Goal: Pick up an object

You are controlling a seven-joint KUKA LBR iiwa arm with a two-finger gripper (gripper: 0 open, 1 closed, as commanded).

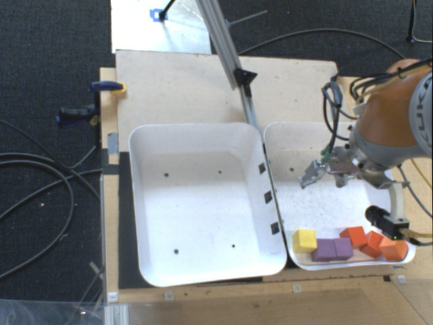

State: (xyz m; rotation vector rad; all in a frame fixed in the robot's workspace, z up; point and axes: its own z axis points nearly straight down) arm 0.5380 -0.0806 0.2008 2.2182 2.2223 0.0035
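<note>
View from above of a bench w/ two shallow white bins side by side; the left bin [203, 202] has a bare floor; the right bin [298, 147] holds a row of small blocks along its near edge: a yellow block [304, 240], a purple block [332, 249] touching it, then an orange block [354, 235] and more orange pieces [385, 248] toward the right corner. The grey-and-orange arm [396, 124] reaches in from the right; its gripper [312, 175] hangs over the middle of the right bin, apart from the blocks, nothing seen in it; whether it is released or clenched can't be told at this angle. Risks, as a judgement: the blocks sit tight together and against the bin wall, so a descent could hit the rim, nudge neighbours, or close on an edge & slip; cables near the wrist might snag.
</note>
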